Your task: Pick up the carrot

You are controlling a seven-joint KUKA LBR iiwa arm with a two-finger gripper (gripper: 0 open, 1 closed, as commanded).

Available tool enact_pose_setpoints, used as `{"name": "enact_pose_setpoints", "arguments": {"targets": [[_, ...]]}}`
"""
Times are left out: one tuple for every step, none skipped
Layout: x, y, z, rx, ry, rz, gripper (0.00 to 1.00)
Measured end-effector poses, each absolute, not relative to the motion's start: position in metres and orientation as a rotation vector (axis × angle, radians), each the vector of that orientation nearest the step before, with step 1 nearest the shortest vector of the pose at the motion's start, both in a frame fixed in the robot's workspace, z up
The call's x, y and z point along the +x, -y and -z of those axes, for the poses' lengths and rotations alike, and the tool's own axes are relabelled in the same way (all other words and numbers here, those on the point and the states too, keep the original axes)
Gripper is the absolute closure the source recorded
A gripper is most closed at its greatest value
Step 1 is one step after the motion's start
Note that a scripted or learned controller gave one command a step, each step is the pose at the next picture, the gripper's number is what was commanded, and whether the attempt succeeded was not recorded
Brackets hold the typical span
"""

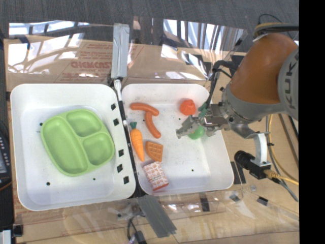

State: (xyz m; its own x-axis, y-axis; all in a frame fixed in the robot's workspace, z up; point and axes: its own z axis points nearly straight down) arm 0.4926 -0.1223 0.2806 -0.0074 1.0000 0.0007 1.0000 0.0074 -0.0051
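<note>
A small green object (197, 132) in the right white bin (216, 161) sits partly hidden behind the grey metal pincer (184, 130); its shape is unclear.

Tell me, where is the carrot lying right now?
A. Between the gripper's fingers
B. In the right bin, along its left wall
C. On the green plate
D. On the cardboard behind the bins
B: the carrot lies in the right bin beside its left wall, apart from the gripper.

One fixed camera looks down at a slant on both bins (20, 136) from above.
</note>
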Motion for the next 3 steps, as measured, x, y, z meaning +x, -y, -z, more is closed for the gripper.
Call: {"name": "enact_pose_setpoints", "arguments": {"targets": [[0.531,0.068,-0.192,-2.216,2.217,-0.010,0.00],[0.577,0.046,-0.191,-2.142,2.294,-0.004,0.00],[0.535,0.011,-0.196,-1.940,2.465,-0.006,0.00]]}}
